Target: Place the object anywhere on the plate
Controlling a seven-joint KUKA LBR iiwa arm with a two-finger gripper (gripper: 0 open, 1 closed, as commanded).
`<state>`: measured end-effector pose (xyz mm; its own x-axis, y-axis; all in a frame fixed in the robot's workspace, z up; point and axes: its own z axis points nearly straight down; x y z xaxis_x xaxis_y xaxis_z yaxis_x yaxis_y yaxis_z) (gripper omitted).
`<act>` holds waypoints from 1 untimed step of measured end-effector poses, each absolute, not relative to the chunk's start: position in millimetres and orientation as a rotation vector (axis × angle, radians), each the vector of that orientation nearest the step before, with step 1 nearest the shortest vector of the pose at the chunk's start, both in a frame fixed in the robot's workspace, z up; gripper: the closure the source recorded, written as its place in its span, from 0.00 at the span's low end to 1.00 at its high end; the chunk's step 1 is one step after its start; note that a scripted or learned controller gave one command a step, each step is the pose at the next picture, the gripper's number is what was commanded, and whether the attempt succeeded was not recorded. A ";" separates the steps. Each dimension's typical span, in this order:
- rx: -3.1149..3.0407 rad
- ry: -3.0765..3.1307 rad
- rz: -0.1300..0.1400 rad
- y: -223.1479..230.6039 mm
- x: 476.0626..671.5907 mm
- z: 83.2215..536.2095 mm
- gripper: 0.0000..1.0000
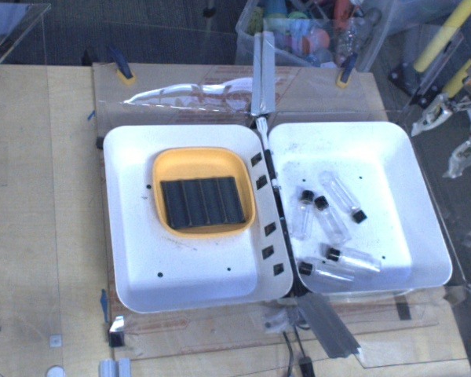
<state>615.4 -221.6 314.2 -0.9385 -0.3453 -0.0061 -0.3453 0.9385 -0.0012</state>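
Orange-yellow squarish plastic plate (166,164) sitting in the left shallow white bin (133,251) at frame centre-left, black ribbed pad (202,202) lying on it, several clear plastic vials with black caps (339,195) lying scattered in the right shallow white bin (392,155), well apart from the plate

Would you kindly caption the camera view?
Yellow plate holding a dark ridged block in left bin; clear vials in right bin.
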 end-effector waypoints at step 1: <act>-0.964 2.979 -0.003 -223.5 667.9 297.5 0.00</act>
